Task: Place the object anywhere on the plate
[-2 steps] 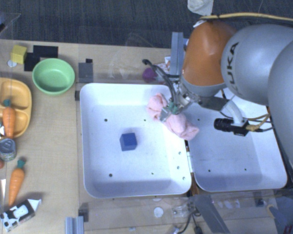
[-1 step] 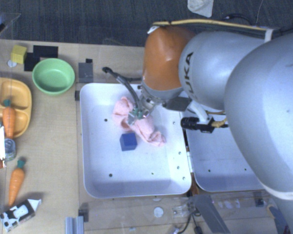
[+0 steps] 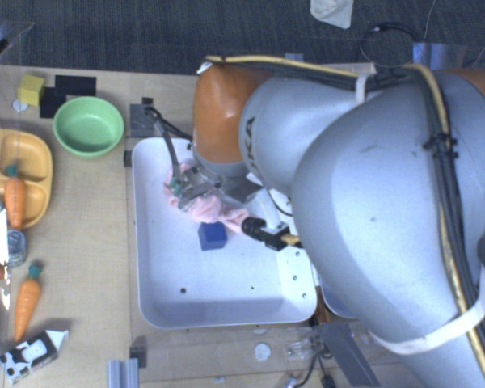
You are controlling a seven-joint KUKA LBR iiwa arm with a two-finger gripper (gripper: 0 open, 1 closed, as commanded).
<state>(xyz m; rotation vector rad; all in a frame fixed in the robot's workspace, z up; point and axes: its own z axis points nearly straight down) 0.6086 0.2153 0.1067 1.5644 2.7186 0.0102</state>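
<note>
Far to the left of the pincer point(image 3: 187, 186) sit a yellow tray point(image 3: 32, 156), two carrots point(image 3: 14, 200) and a green bowl point(image 3: 88, 125). The pincer hangs low in the white bin point(image 3: 226, 297). It is right at a soft pink thing point(image 3: 204, 207), which may be the object to move. I cannot tell how wide the pincer is open or if it holds anything. A blue block point(image 3: 212, 236) lies just below it. No plate is plain to see. To do this well, get a firm hold of the pink thing first, then lift straight up and do not bump the block.
</note>
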